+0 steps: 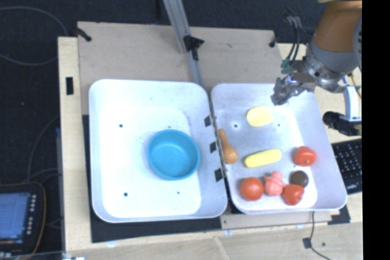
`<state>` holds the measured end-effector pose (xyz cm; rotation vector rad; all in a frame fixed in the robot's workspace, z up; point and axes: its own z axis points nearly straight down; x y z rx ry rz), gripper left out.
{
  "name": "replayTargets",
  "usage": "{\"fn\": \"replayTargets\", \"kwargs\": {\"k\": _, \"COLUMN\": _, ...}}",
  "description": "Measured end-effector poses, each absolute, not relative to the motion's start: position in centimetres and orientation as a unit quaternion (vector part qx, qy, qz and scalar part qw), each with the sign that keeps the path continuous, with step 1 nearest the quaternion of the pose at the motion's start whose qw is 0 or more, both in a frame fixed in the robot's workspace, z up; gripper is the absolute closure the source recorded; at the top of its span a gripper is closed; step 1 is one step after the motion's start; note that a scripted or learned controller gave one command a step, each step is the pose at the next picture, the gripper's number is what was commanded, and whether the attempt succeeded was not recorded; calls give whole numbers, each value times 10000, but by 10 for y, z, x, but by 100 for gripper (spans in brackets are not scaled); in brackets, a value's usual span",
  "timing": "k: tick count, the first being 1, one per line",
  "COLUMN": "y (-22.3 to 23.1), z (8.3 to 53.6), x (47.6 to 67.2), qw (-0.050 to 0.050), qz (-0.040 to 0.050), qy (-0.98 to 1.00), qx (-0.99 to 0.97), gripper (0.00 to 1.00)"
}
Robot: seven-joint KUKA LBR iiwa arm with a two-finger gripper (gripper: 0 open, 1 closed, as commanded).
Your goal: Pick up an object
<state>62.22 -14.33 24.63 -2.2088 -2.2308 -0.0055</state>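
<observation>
The right bin [234, 100] holds several small toy foods. A pale yellow lump [260, 116] lies near its back, and a yellow banana-like piece [262, 158] lies in the middle. An orange carrot-like piece [227, 147] rests against the left wall. Red pieces [251, 188] [304, 156] [293, 193], a pink one [275, 183] and a dark brown one [298, 178] sit toward the front. My gripper [281, 94] hangs over the bin's back right part, just up and right of the pale yellow lump, with nothing visibly in it.
The left bin [109, 106] holds a blue bowl [173, 154]. A grey metal pole [173, 9] slants from the top down to the gap between the bins. A keyboard [347, 164] lies at the right edge.
</observation>
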Motion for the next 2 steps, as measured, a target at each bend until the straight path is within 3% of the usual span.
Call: {"fn": "replayTargets", "kwargs": {"k": 2, "y": -21, "z": 249, "x": 609, "qw": 25, "qz": 3, "qy": -7104, "qx": -7038, "gripper": 100}}
